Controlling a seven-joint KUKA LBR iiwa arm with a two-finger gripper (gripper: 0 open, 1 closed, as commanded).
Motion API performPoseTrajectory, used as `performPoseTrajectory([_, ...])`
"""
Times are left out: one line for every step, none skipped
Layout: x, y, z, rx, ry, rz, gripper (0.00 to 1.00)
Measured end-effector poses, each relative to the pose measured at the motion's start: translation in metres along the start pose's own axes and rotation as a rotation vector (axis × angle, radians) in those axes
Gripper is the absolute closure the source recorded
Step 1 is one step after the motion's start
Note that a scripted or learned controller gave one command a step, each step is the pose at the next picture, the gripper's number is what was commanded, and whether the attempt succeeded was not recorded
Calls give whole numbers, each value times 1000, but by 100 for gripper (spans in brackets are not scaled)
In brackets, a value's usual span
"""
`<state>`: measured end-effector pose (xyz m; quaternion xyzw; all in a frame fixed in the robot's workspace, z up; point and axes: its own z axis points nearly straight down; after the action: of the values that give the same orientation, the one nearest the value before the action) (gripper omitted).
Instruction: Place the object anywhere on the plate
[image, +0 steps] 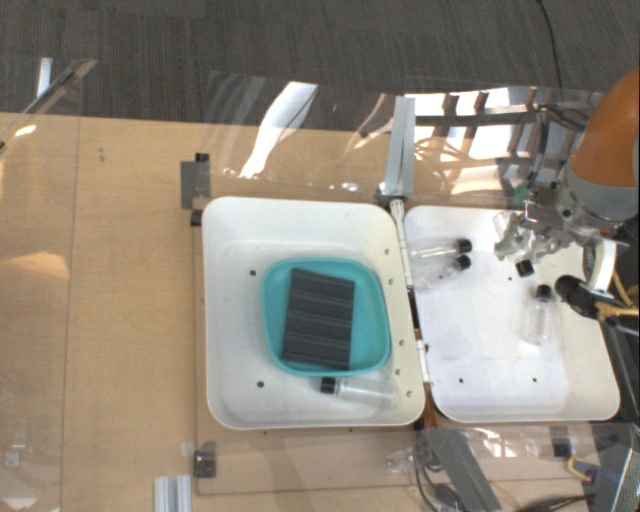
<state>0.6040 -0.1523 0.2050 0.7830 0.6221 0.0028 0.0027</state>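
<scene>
We see a dark grey ribbed rectangular block (319, 319) lying flat on the teal square plastic plate (375, 340) in the left white bin (230, 300), its long axis running near to far, tilted slightly. A clear capped vial (352, 387) lies just beside the plate's near edge. Our pincer (522, 250) hovers over the right white bin (500, 390); we cannot tell how it stands.

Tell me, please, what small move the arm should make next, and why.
Probably lower the end effector onto one of the clear vials in the right bin. It hovers there, apparently carrying nothing, while the teal plate in the left bin bears a dark ridged block.
</scene>
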Motion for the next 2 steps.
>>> performPoseTrajectory([45, -61, 52, 5, 1, -196, 100])
performPoseTrajectory([121, -67, 19, 1, 2, -283, 100])
